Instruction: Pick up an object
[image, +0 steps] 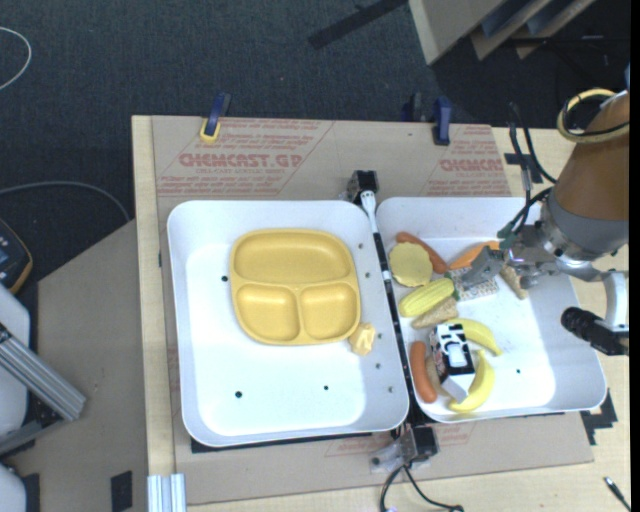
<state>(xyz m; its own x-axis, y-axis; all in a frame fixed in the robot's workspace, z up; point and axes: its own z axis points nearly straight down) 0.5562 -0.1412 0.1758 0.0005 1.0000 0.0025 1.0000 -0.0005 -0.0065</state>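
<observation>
Right of centre in the frame, the right-hand bin (570, 395) holds a crowded heap of toy food, and the arm (590, 190) enters over it from the right edge, where much of its body is cut off. Its tool (487, 272) hangs low over the upper part of the heap, beside an orange carrot-like piece (467, 258) that it partly covers; whether the tool is apart or together cannot be told, since the tip blurs into the clutter. Below it lie a corn cob (427, 297), a pale round slice (409, 264) over a reddish-brown piece (425, 249), a banana (478, 382) curled round a small black-and-white box (455, 352), and a sausage (423, 372) along the bin's left wall. Nothing clearly sits in the tool's grip. Left of centre, the other bin (280, 400) carries a yellow divided plate (295, 285), with a small yellow lump (363, 340) touching its lower right corner. Both bins rest on the bench (150, 300).
</observation>
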